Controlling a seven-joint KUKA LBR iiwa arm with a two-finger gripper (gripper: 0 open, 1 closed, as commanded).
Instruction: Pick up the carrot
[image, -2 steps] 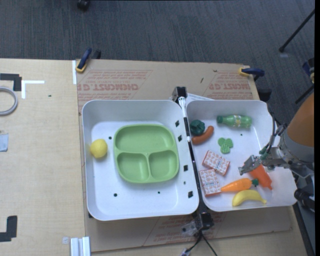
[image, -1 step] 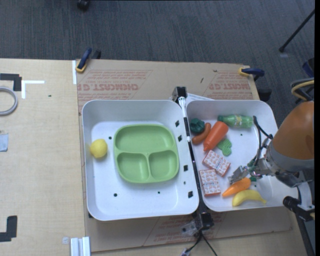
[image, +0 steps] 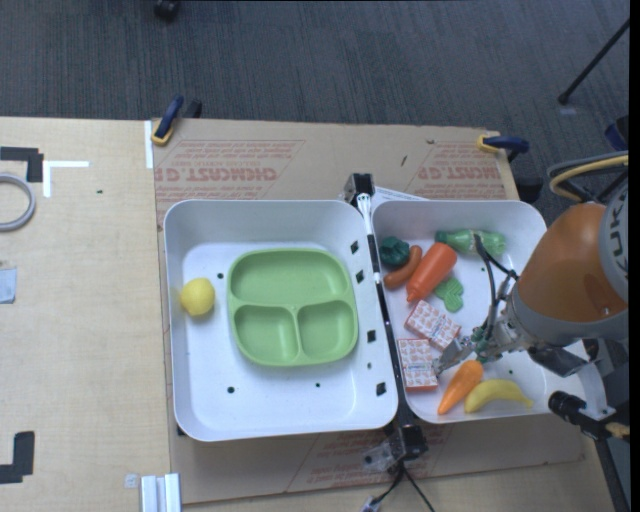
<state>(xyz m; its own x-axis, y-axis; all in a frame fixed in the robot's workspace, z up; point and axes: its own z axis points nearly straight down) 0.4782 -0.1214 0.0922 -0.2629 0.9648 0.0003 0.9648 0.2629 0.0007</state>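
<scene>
Pincer (image: 470, 348) is hovering low in the right bin (image: 530, 222), can't tell its opening. Small carrot (image: 458, 386) is lying just below-left of it beside the banana (image: 496, 395), long axis slanting tip down-left; a bigger carrot (image: 432, 271) is sitting farther up

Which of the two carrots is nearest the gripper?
The smaller carrot at the right bin's near edge, beside the banana; the gripper hangs just above it. The bigger carrot lies farther back.
</scene>
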